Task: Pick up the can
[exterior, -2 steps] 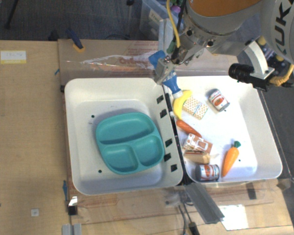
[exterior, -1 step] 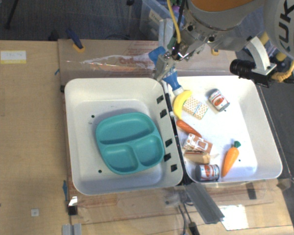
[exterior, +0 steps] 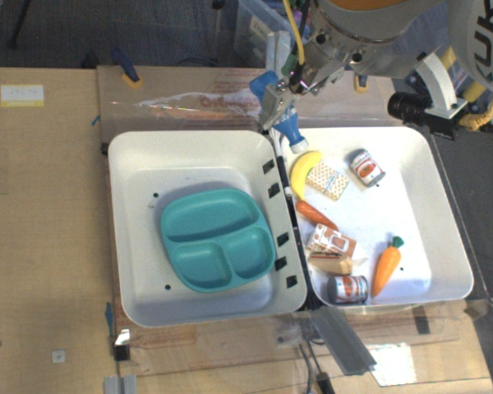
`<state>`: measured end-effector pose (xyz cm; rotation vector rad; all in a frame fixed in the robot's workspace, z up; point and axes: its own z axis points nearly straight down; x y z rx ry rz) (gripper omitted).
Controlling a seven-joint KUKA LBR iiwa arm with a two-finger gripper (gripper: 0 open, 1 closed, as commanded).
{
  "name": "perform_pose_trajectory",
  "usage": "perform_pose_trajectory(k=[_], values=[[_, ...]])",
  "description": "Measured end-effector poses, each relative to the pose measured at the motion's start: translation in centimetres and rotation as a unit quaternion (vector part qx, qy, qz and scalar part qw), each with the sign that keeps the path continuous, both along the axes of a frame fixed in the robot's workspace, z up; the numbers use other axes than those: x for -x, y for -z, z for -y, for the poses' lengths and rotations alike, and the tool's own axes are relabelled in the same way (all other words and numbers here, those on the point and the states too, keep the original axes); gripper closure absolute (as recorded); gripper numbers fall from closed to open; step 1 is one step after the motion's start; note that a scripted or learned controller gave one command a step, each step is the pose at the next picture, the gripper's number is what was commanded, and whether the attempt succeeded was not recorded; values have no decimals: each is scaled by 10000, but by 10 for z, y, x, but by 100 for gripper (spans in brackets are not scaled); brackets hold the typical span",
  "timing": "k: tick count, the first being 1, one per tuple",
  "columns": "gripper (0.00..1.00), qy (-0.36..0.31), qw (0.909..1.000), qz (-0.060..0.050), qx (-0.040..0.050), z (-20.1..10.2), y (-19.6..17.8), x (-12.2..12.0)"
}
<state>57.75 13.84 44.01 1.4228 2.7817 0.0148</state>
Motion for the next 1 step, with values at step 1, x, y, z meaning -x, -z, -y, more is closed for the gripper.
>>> perform_pose_trajectory(k=[1], values=[[100,-16,10000,36,-1,-2,-12,-1]])
